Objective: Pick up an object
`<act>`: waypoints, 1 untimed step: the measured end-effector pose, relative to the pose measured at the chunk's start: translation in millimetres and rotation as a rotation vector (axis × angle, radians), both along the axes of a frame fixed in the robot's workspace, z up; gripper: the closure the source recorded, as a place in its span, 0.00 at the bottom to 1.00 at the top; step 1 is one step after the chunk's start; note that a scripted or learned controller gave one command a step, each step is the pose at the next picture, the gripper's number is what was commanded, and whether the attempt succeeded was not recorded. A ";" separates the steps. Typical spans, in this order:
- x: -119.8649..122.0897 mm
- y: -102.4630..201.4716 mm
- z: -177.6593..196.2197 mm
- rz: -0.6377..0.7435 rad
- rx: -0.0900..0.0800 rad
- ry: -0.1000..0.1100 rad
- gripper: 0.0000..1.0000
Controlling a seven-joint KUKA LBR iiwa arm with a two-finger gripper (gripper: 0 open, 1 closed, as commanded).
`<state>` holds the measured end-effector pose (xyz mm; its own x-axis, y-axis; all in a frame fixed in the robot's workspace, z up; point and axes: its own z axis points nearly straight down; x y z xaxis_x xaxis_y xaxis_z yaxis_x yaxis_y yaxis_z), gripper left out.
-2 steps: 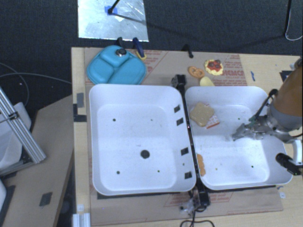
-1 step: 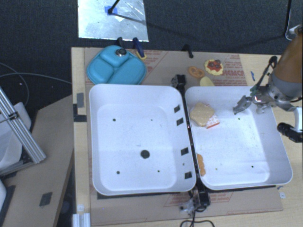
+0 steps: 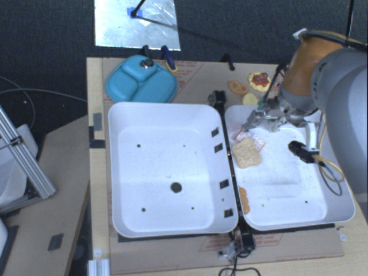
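Centrally in the right half, the gripper (image 3: 248, 125) hangs over the upper-left part of the right bin (image 3: 310, 211), its metal fingers pointing down and to the left; whether they stand apart or together cannot be told at this resolution, and nothing is seen between them. Just below the fingertips lies a tan, biscuit-like object (image 3: 246, 152) on the bin floor, beside a small pale scrap with red marks (image 3: 239, 135) near the bin's left wall. A small orange piece (image 3: 244, 200) rests lower down against the same wall. Behind the wrist, the arm (image 3: 333, 79), grey with an orange band, enters from the right, and a black cable fitting (image 3: 302, 151) hangs over the bin's right side. The left bin (image 3: 132, 119) holds a single dark round item (image 3: 176, 187) near its middle; the rest of its floor is bare white. Black clips (image 3: 218, 148) mark the seam between the two bins. Beyond the bins, on the bench (image 3: 195, 76), sit a blue divided container (image 3: 141, 80) and several small yellow and red toys (image 3: 253, 85).
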<state>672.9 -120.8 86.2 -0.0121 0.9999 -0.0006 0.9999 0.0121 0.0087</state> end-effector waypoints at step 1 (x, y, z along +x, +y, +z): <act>-53.5 2.7 6.2 -0.013 -0.002 -0.014 0.00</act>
<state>619.3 -118.1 92.4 0.0009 1.0000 -0.0023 0.9997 -0.0009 0.0226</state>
